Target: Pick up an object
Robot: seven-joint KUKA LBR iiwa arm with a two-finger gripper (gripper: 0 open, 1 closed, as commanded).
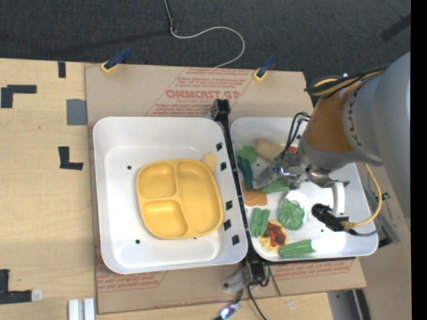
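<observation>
My gripper [279, 173] hangs low over the middle of the right bin [353, 242], below the grey arm with its orange band [330, 122]. Several toy foods lie around it. A tan block [267, 148] and a green piece [247, 155] are to its upper left. Just under it lies a flat green strip [273, 188], with an orange piece [254, 197] to the left. A green leaf [291, 213] lies below it. Whether anything sits in the gripper is hidden by the wrist.
The left bin [113, 152] holds a yellow divided plate [179, 199]. Near the right bin's front lie a green ridged piece [259, 219], a red piece [275, 231] and a long green pod [295, 248]. A black clip [220, 109] sits where the bins meet.
</observation>
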